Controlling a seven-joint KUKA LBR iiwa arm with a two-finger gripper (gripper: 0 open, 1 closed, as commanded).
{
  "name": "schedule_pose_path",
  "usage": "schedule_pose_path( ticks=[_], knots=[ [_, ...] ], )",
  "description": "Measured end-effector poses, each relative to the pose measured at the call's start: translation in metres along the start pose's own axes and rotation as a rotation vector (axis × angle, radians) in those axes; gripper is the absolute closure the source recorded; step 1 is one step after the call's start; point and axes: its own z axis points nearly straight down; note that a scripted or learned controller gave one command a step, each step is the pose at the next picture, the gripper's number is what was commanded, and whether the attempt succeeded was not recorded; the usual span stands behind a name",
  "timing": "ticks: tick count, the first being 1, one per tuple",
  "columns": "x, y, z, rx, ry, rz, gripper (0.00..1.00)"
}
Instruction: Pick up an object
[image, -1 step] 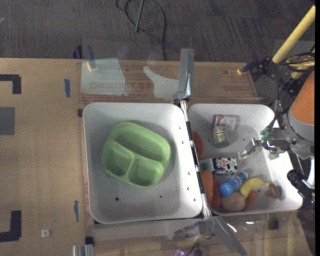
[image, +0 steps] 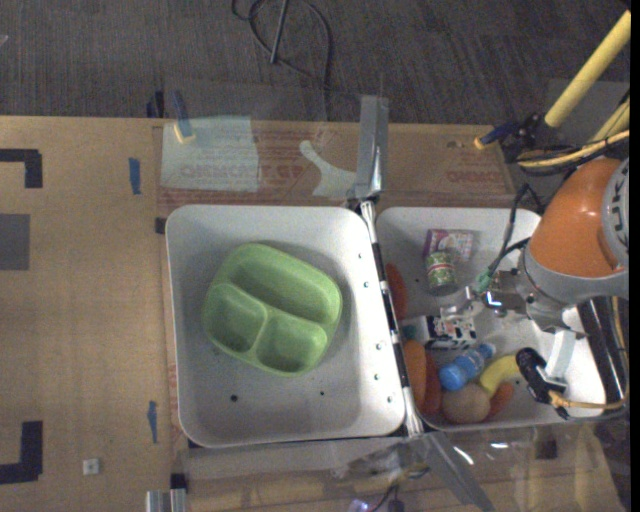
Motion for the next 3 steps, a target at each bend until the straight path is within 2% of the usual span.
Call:
schedule_pose_path(
  ticks=[1, 2, 3],
  knots=[
    [0.007, 0.092, 0.023, 0.121, 0.015, 0.001, 0.0],
    [-0.058, 0.027, -0.134, 0.027, -0.005, 0.14, 0.0],
    [-0.054, 0.068, 0.023, 0.03, -0.004, 0.187, 0.0]
  ],
)
